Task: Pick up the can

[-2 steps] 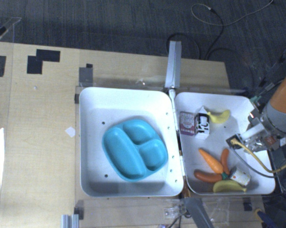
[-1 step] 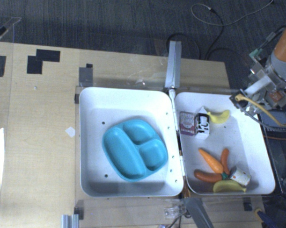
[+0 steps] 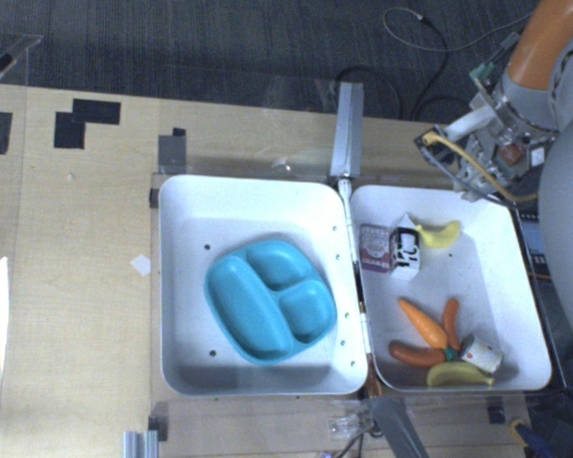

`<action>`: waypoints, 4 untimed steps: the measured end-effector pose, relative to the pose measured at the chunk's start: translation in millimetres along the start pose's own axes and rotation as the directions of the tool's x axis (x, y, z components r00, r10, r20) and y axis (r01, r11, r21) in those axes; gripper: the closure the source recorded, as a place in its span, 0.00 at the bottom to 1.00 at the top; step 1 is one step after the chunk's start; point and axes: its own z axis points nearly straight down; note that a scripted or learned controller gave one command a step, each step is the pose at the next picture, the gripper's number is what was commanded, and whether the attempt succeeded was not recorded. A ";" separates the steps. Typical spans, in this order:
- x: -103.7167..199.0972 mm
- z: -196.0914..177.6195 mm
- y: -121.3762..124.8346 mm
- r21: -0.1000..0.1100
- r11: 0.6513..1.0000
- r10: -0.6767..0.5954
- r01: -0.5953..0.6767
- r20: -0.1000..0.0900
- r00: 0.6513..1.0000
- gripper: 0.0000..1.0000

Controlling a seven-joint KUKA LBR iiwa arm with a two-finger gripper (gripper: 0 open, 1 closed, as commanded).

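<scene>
A small can (image 3: 375, 247) with a dark red label lies on its side in the right bin (image 3: 523, 307), against that bin's left wall. A black and white packet (image 3: 407, 251) touches its right side. My gripper (image 3: 500, 151) hangs at the upper right, over the far right corner of the right bin and well away from the can. Nothing shows in its grasp.
The right bin also holds a yellow banana (image 3: 437, 234), two orange carrots (image 3: 422, 322), a reddish sausage (image 3: 415, 354), a second banana (image 3: 460, 374) and a small white cylinder (image 3: 482, 354). A blue divided plate (image 3: 270, 298) lies in the left bin (image 3: 177, 266).
</scene>
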 end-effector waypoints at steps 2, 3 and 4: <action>-7.3 -34.1 -15.0 0.001 0.977 0.212 -0.212 -0.006 0.977 1.00; 51.1 -11.1 -65.9 0.002 0.977 0.214 -0.214 -0.002 0.977 1.00; 57.8 50.6 -120.2 0.003 0.976 0.216 -0.216 0.000 0.976 1.00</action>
